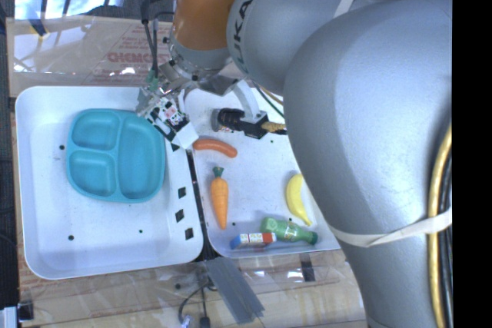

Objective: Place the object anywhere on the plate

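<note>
Orange and lying free in the right bin (254,200), the carrot (220,198) rests near a hot dog (214,147), a banana (297,200) and a green bottle (288,231), well apart from the blue plate (117,155) in the left bin (46,188). The end effector (163,107) hangs over the plate's right edge, too small and cluttered to tell its state. The grey arm (361,111) hides much of the right bin.

Two bins (46,257), one plate (115,154), five toys (220,196)

Blue three-compartment plate (117,154), flat in left bin
</note>
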`<state>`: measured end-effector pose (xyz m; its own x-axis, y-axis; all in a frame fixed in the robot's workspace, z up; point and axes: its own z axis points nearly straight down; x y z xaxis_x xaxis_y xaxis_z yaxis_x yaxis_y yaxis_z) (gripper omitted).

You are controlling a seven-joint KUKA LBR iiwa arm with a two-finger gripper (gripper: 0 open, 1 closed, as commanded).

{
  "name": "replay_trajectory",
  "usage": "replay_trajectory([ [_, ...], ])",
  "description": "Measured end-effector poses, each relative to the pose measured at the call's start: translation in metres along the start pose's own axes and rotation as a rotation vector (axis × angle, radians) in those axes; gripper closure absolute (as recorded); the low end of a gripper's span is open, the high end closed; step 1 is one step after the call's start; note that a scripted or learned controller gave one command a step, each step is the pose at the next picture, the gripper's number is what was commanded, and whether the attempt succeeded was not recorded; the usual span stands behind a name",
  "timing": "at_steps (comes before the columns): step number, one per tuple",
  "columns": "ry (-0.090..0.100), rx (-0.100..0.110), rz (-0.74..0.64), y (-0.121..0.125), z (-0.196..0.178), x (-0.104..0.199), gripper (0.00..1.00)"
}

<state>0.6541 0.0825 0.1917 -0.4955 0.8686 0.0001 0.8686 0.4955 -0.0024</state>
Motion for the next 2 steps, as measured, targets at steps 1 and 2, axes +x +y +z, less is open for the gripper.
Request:
replay_trajectory([
  [1,0.001,0.000,-0.014,-0.026,0.090,0.034,1.00],
  [2,-0.001,-0.001,-0.399,-0.073,0.000,-0.004,1.00],
])
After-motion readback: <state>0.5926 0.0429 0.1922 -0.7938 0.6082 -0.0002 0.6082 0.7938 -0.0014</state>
